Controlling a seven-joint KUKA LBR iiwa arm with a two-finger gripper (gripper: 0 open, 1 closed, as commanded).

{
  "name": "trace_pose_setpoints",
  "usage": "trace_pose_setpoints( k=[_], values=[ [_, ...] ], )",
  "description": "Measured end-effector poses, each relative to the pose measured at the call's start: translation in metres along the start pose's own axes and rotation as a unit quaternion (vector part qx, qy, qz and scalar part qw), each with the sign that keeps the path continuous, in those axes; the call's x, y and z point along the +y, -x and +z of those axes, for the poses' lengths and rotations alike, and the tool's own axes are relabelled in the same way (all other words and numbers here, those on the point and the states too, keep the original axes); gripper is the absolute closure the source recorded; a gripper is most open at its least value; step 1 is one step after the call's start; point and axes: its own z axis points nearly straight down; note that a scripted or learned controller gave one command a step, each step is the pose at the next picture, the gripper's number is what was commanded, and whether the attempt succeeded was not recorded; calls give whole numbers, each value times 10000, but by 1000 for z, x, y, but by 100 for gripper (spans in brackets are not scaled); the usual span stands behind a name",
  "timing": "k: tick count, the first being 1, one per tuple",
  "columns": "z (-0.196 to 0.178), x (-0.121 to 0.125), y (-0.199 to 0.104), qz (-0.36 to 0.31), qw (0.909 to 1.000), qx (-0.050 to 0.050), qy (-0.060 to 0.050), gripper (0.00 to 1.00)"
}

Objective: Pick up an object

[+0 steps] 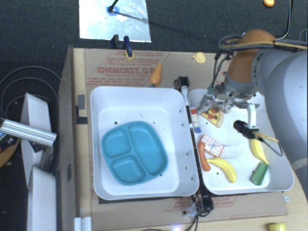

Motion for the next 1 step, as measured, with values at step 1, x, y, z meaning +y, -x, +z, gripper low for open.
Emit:
trace_pose_setpoints(
  k=[1],
  values=[
    [1, -5, 6, 12, 10000, 48, 67, 0]
  ],
)
